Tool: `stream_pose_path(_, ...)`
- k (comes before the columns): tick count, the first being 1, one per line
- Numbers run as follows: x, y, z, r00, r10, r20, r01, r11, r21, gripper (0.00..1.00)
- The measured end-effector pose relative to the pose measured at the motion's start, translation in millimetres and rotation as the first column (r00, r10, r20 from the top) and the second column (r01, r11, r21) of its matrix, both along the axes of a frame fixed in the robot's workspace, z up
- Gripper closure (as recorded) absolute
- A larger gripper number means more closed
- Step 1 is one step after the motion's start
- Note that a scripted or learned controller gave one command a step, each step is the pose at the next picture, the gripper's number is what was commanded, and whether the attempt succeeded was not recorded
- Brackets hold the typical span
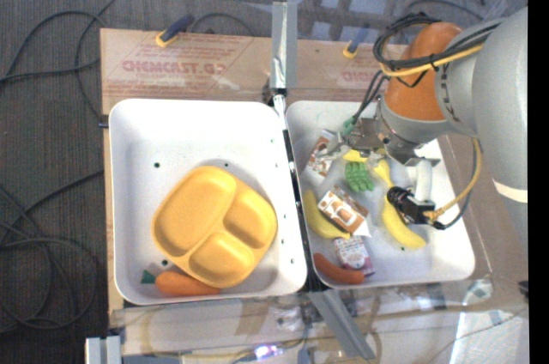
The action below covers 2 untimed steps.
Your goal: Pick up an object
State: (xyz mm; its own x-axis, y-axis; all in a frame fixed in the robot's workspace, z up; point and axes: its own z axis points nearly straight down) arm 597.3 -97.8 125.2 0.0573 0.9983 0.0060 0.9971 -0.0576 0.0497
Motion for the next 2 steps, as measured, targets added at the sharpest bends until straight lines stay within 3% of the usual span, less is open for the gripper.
stream_pose_path(1, 14.0, -9.8, -16.4, 0.996, 0.087, -0.01, -0.087, 0.996, 0.001, 0.0)
stream_pose_path(2, 17.1, -10.4, -1.5, 0.996, 0.088, 0.0, -0.088, 0.996, -0.002, 1.0)
